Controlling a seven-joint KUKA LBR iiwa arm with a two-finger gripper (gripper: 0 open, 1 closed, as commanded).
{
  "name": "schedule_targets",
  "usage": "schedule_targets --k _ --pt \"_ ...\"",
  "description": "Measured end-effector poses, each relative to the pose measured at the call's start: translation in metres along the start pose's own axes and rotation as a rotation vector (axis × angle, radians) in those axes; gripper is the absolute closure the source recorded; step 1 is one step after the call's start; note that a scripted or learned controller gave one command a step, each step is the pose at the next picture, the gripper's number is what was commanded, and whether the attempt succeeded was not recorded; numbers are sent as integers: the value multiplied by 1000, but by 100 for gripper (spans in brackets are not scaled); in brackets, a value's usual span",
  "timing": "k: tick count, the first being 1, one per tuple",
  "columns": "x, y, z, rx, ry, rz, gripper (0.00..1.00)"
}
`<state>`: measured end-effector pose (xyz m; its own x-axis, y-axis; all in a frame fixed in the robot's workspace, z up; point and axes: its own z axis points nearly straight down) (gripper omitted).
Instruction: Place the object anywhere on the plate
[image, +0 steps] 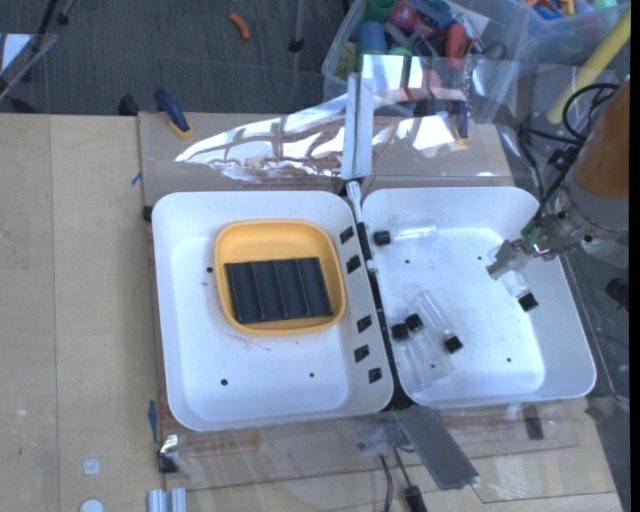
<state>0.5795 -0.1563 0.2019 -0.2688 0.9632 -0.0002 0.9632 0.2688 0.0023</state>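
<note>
Nothing on my plate (279, 272) yet; hand (503, 261) over right bin (560, 340), can't tell its state; vials (428, 335) untouched.

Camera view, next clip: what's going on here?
A grey arm reaches in from the right, its gripper above the right bin, near its right wall. Clear plastic objects with black caps lie on that bin's floor. In the left bin sits a yellow plate bearing a dark ridged block. Whether the gripper holds anything is unclear.
</note>
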Motion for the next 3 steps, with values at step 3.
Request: schedule_targets --k 3 --pt "-54 -60 -44 -2 -4 -342 0"
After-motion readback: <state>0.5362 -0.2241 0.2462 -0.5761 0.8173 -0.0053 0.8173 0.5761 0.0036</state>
